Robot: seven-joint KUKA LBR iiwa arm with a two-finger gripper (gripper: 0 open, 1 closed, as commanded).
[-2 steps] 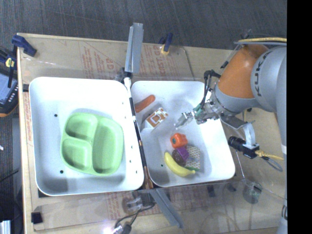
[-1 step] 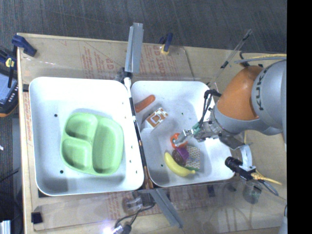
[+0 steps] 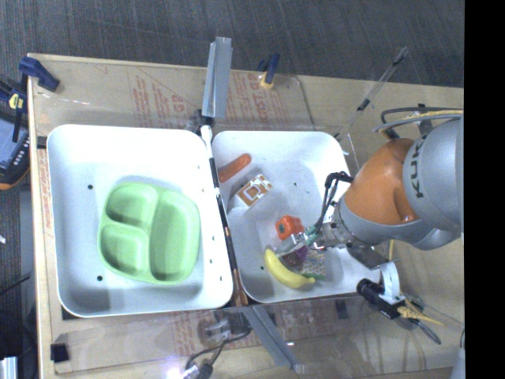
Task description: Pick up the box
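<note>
The box (image 3: pixel 254 190) is small, brown and white, and lies in the upper middle of the right bin (image 3: pixel 272 144). My gripper (image 3: pixel 314 240) reaches in from the right and hangs low over the bin's lower right part, well below and to the right of the box. It sits just above a dark purple item (image 3: pixel 301 257) and beside a small orange object (image 3: pixel 288 227). The arm's orange band (image 3: pixel 377 189) and grey wrist cover the bin's right rim.
A sausage (image 3: pixel 234 166) lies above the box near the divider. A banana (image 3: pixel 286 272) rests along the right bin's front wall. The left bin (image 3: pixel 71 156) holds a green sectioned plate (image 3: pixel 150 231). Clamps and cables sit around the bench edges.
</note>
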